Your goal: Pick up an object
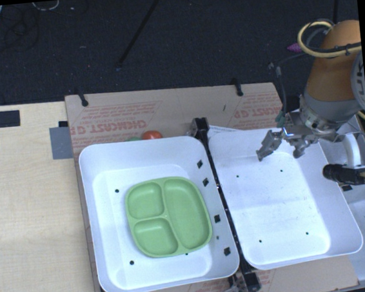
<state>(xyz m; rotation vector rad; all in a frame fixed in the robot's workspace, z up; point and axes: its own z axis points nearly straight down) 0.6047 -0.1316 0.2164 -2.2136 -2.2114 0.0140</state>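
Note:
A light green divided plate (167, 215) with three compartments lies flat in the left white bin (101, 176). My gripper (282, 146) hangs over the upper right part of the right white bin (288, 228), far to the right of the plate. Its two grey fingers are spread apart with nothing between them. A small red and green object (150, 136) peeks out just behind the back rim of the left bin.
A black divider with clips (217, 197) runs between the two bins. Brown cardboard (166, 114) lies under and behind them. The wooden bench top (28, 223) stretches out to the left. Dark floor with cables is at the back.

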